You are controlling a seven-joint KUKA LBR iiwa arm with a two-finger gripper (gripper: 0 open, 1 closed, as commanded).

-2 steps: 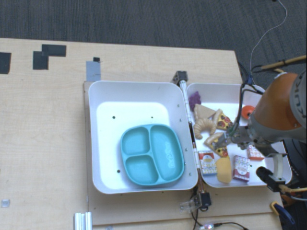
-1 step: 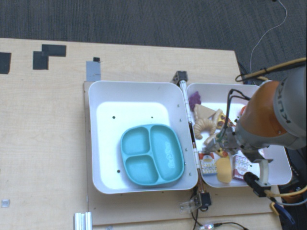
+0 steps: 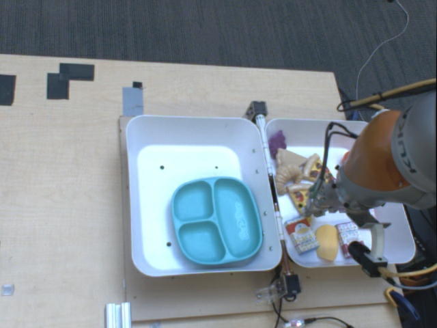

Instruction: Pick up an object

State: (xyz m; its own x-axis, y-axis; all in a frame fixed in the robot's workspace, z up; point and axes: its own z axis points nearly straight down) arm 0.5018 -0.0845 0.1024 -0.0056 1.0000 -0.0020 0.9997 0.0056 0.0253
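The gripper point(image 3: 315, 203) hangs low over the right bin point(image 3: 403, 251), its spread impossible to tell, just above a yellow object point(image 3: 328, 242) and packets point(image 3: 302, 236) near the bin's front wall. The step appears to be the descent; next it needs to settle on one item

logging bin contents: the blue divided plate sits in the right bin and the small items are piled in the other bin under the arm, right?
Not quite. The camera view shows the blue divided plate in the left bin, not the right. The small items are piled in the other bin, under the arm.
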